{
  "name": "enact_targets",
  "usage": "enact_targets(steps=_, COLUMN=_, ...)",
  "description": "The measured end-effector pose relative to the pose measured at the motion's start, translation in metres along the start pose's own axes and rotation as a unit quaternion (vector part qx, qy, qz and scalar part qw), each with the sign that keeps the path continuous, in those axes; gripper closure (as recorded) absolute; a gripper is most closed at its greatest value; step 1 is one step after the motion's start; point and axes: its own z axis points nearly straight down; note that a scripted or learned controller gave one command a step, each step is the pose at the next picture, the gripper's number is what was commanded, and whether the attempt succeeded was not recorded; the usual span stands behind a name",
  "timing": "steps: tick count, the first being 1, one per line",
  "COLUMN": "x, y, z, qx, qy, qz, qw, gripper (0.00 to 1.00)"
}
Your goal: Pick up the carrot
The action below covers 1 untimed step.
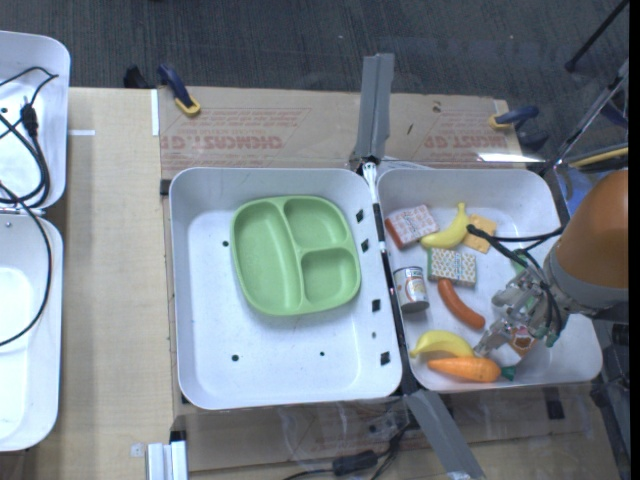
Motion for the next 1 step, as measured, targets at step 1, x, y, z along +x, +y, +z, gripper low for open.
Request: enact_targets(steps=1, x=0.046, y=0.0601, z=0.0018, qx=0.002, qy=0.005, qz=-0.006, qw=1.0, gripper=0.0)
